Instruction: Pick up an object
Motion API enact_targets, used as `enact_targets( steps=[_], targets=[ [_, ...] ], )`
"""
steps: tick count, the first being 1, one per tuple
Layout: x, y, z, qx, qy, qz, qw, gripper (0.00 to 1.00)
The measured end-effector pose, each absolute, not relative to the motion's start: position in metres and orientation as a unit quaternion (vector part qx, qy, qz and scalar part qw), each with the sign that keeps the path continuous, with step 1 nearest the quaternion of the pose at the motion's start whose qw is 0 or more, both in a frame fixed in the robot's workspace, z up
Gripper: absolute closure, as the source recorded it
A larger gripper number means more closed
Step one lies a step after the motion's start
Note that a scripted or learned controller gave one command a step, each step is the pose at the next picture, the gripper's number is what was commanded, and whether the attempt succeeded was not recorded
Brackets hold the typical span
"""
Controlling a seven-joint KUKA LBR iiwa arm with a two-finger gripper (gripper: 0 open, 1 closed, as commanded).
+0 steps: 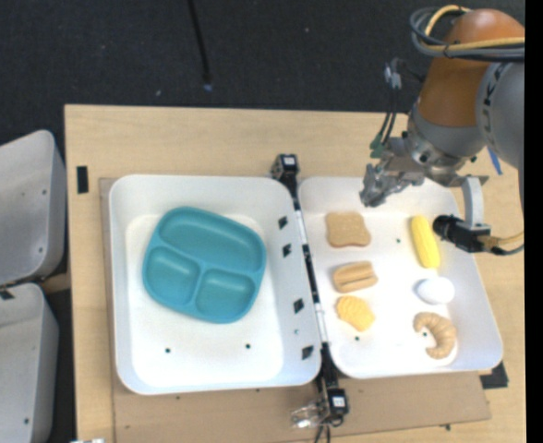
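From my seat I take the blue divided plate (pixel 203 264) as my landmark; it lies flat in the left bin (pixel 124 358) on the wooden worktop (pixel 87 146), with three compartments facing up. Just right of the plate runs the seam where the two bins meet, set with small black clips I cannot make out clearly. Further right, in the right bin (pixel 479 353), I see a toast-like slice (pixel 347 230) nearest the seam, a small bun or hot dog (pixel 354 276) below it, and a ridged yellow piece (pixel 355 313) below that; what this last one is I cannot tell. Well right of the plate lie a yellow corn cob (pixel 425 240), a white egg-like thing (pixel 434 291) and a tan croissant (pixel 438 333). All six lie apart from each other on the bin floor. The claw (pixel 379 192) hangs over the far corner of the right bin, above the toast slice and apart from it; it is dark and blurred against the arm (pixel 456 72), and I cannot tell how wide it stands. The arm's upper part is cut off.
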State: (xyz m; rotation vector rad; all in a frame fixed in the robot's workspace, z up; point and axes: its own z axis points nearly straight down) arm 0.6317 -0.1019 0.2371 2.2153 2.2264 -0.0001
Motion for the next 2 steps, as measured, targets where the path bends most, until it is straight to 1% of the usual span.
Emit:
enact_targets(
  steps=[1,2],
  targets=[
    [0.641,-0.061,0.238,0.705,0.709,0.0008,0.001,1.00],
    [0.657,-0.013,0.249,0.705,0.709,0.0016,0.001,1.00]
  ],
)
